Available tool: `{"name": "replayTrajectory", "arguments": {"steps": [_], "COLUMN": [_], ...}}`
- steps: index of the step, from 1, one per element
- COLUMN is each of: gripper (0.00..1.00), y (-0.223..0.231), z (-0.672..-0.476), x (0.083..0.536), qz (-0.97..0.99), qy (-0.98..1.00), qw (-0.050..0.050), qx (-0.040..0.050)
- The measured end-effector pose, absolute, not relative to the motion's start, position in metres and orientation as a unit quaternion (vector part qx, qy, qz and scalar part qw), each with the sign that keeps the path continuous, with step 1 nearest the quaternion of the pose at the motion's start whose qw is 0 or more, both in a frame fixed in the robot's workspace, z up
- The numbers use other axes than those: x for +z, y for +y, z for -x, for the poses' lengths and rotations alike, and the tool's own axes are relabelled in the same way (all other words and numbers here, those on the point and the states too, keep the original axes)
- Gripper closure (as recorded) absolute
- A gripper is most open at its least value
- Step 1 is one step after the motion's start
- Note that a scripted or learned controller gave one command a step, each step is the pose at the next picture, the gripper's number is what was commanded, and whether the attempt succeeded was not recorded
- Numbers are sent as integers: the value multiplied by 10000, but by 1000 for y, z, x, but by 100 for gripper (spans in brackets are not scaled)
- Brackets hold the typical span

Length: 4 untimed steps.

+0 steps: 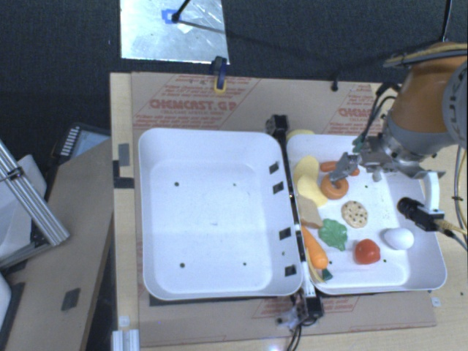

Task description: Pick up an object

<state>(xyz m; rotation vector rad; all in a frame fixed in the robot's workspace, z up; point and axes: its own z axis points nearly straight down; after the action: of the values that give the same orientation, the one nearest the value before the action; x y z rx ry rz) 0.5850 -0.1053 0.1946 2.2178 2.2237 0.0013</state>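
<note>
My pincer hangs low over the right bin, near its far edge, at an orange ring beside a yellow piece. If I close off-centre, the ring may slip away sideways.

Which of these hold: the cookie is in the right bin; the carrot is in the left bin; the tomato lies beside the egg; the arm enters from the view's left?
1. The cookie is in the right bin. True.
2. The carrot is in the left bin. False: it lies in the right bin, along its left wall.
3. The tomato lies beside the egg. True.
4. The arm enters from the view's left. False: it reaches in from the right.
</note>
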Motion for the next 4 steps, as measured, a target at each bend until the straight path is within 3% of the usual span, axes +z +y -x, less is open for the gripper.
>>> {"name": "replayTrajectory", "arguments": {"steps": [1, 2, 3, 4], "gripper": [0, 0, 100, 100], "y": [-148, -100, -104, -25], "z": [-550, -662, -658, -672], "x": [80, 87, 97, 192], "qz": [-7082, -7037, -7055, -7029], "qy": [7061, 7105, 7087, 7113], "qw": [-16, 22, 13, 42], "qx": [-11, 23, 11, 50]}}
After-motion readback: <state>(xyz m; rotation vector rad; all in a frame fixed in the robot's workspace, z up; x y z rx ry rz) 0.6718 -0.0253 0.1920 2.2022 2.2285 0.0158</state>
